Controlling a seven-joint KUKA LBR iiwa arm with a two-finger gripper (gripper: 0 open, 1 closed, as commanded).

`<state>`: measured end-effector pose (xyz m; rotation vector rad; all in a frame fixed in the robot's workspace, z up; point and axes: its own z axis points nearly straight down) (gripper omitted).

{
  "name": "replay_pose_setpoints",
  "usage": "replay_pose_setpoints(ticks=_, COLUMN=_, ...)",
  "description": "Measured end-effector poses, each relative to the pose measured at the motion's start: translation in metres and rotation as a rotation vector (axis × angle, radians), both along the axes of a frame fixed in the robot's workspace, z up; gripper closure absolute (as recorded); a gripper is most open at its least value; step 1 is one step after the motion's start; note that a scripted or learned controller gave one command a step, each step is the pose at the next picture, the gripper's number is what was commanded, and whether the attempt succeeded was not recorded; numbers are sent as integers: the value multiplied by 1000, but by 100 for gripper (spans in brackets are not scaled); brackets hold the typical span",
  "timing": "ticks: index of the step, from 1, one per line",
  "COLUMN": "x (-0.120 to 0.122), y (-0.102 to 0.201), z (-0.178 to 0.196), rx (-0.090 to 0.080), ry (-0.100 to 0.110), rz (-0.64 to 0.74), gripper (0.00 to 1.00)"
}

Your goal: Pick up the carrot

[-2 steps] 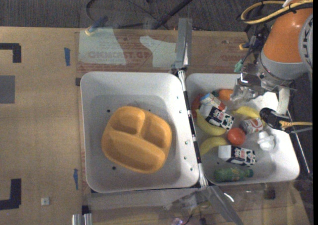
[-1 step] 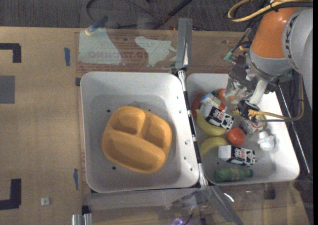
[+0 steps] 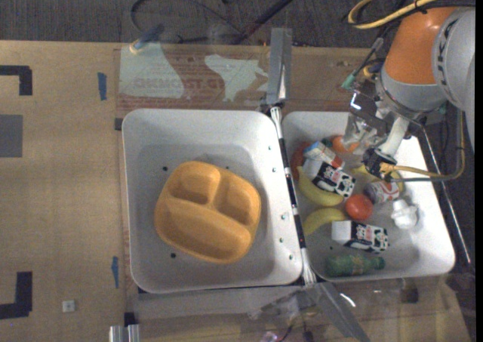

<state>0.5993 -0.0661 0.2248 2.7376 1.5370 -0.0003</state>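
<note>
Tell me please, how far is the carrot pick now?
Done: the gripper is down in the right bin, at its back, beside the orange carrot. In hand: the grasp itself; a hold cannot be confirmed. Left: lifting the carrot out.

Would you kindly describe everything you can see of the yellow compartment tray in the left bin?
The yellow tray looks like moulded plastic, matte and rounded at the corners. It has three recesses: one long compartment along its near side and two smaller ones behind it. It lies flat, open side up and turned at a slant, on the floor of the left bin, apart from the walls. Nothing lies in it.
</note>
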Motion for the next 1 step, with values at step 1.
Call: replay_pose_setpoints(ticks=1, x=38, y=20, z=-9, rx=1, ry=1, rz=-103, gripper=100)
